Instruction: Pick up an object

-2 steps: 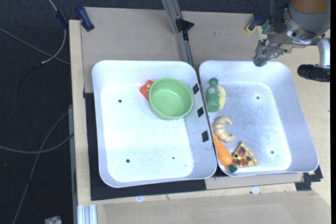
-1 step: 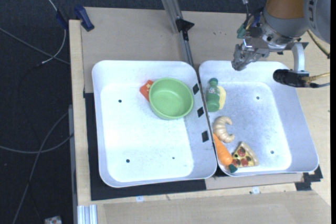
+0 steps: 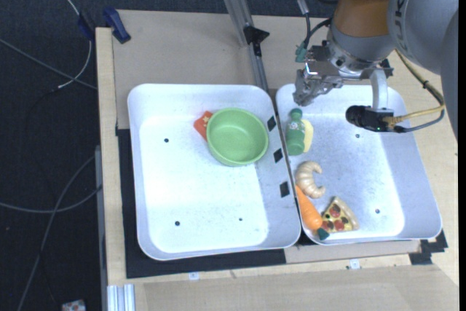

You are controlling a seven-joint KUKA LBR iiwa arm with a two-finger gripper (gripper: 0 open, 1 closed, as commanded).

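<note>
The green bottle lies at the right bin's left wall, just below the claw; it looks light, rigid and slippery, best gripped across its body. Whether the claw is spread cannot be told.

Grey, rounded arm with smooth matte casing. Broad orange band above the wrist, glossy and domed. Yellow cable looped over the band's far side, another yellow lead trailing off to the right. Thin black cables bundled along the left of the wrist. Metallic silver gripper, blocky, with small green fittings. Pale bracket and black cylindrical module mounted on its right side.
</note>
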